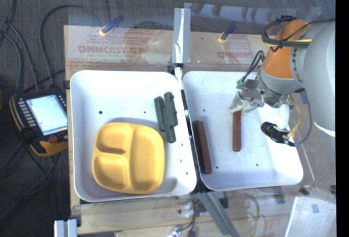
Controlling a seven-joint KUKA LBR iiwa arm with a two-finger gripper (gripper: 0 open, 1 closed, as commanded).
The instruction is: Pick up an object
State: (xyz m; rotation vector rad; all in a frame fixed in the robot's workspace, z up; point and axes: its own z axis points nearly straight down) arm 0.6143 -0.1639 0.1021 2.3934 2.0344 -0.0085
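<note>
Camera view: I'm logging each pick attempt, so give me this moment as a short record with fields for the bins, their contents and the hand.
left bin: yellow divided tray; dark green stick-shaped piece near the right wall
right bin: dark brown stick along the left wall; reddish-brown stick nearer the middle
hand: over the right bin, at the top end of the reddish-brown stick
grasp: cannot tell from this angle
arm: reaches in from the right

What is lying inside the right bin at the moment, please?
The right bin holds two brown sticks: one along its left wall, a redder one running down from the gripper. The arm covers the bin's upper right corner, so anything there is hidden.
</note>
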